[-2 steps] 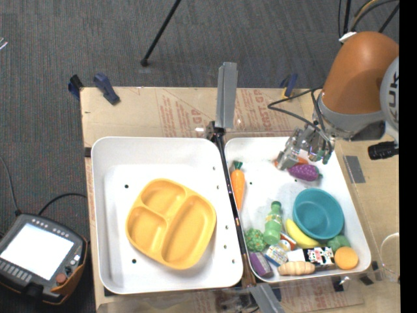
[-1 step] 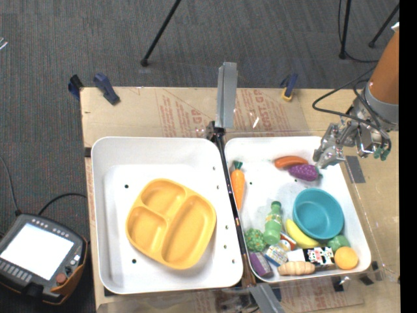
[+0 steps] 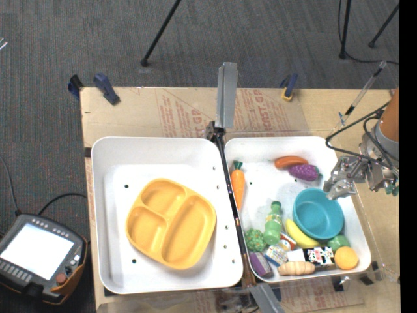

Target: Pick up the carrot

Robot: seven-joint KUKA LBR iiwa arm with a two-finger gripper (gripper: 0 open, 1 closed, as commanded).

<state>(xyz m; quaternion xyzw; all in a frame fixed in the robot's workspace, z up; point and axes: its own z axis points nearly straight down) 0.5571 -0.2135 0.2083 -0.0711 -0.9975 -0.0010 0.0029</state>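
The carrot (image 3: 238,184) is orange with a green top. It lies along the left wall of the right bin (image 3: 260,150), its green end pointing to the back. My gripper (image 3: 340,182) hovers at the right bin's right edge, just above the teal bowl (image 3: 317,213) and far to the right of the carrot. I see nothing between its fingers.
The left bin (image 3: 111,175) holds a yellow divided plate (image 3: 171,222). The right bin is crowded: a purple grape bunch (image 3: 303,171), an orange-red vegetable (image 3: 290,162), a green bottle (image 3: 273,223), a banana (image 3: 298,234), an orange (image 3: 346,257), broccoli (image 3: 255,239) and small boxes.
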